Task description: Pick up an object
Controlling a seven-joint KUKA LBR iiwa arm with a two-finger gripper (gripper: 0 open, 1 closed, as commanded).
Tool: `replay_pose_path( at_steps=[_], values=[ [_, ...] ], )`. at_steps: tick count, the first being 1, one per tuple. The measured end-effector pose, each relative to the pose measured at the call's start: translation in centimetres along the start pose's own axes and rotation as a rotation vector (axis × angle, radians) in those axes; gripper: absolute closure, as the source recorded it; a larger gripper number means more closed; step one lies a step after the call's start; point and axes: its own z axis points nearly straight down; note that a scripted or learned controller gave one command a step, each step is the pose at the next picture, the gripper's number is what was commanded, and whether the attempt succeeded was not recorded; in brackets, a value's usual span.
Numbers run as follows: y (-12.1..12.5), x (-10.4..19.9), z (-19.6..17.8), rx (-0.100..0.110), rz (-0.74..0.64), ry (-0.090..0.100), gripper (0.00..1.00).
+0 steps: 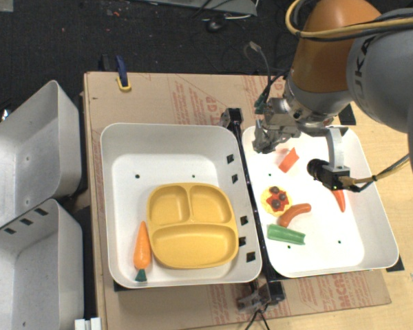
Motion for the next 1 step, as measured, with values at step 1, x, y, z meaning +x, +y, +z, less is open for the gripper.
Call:
replay_pose_path(
  at_steps=[1],
  values=[
    [-2.53,4.89,0.22,0.000,0.000,0.000,1.00]
  ],
)
